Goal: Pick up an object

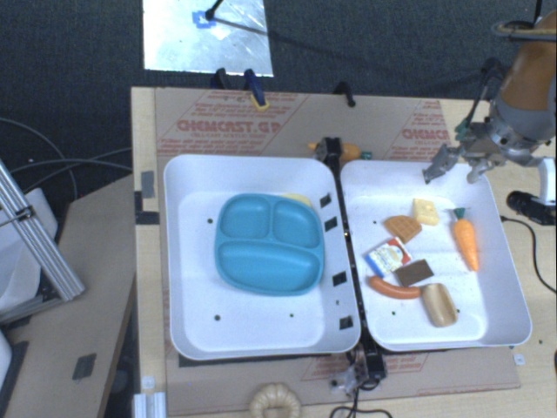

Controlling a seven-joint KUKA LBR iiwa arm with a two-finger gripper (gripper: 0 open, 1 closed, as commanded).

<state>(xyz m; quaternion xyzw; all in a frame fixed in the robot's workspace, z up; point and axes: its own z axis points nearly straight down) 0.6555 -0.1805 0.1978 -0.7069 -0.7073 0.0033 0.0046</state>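
1. the pincer (454, 169) hangs over the right bin's (509, 320) far edge, fingers spread apart, nothing between them.
2. the carrot (467, 243) lies in that bin, near the cheese wedge (426, 211).
3. a blue divided plate (268, 243) sits in the left bin (187, 320).

Open empty hand (454, 169) above right bin (513, 316)

The cardboard sheet (287, 116) under the bins carries red "CHEMCAST" lettering, upside down, along its far edge.
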